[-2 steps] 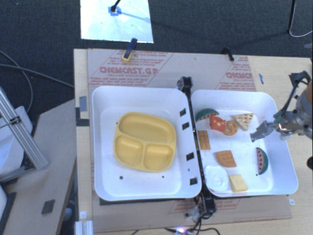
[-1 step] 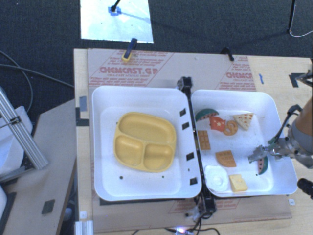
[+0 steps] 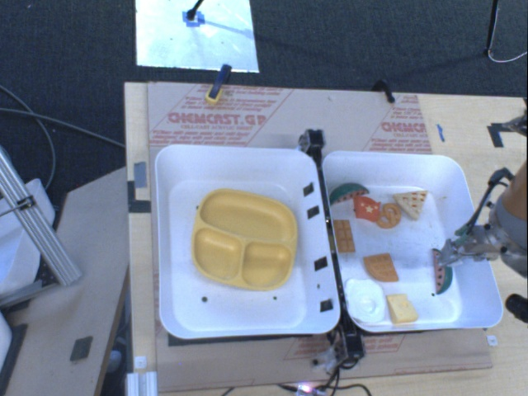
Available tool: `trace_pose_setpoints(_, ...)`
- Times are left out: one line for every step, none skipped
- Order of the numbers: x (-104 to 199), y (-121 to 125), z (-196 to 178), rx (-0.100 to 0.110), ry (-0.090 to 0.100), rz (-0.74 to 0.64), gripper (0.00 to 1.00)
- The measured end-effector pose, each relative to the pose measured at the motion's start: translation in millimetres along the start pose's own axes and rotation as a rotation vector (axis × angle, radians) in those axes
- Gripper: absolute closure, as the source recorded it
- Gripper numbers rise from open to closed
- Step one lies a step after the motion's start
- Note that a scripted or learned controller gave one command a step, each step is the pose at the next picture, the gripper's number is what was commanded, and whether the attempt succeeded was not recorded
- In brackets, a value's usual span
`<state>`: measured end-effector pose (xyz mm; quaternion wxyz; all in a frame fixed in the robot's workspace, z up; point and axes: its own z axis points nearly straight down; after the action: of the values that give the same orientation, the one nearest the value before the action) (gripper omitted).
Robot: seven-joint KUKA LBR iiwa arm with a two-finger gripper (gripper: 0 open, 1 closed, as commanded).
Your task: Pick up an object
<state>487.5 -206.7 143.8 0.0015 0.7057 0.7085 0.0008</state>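
Pincer (image 3: 452, 252) down in the right shallow white bin (image 3: 462, 173), fingers clamped on the upper tip of the red-and-green watermelon slice toy (image 3: 443, 274), near that bin's right wall. Yellow divided plastic tray (image 3: 245, 238) lying in the left white bin (image 3: 181, 172).

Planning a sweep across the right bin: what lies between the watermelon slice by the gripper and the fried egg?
In the camera view, between the watermelon slice and the fried egg lies the yellow cheese block, otherwise bare bin floor.
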Motion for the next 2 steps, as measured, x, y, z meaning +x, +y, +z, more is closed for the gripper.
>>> trace_pose_setpoints(81, 2, -70, -0.005, 0.002, -0.009, 1.00)
trace_pose_setpoints(91, 9, 29, 0.008, 0.003, 0.001, 1.00)
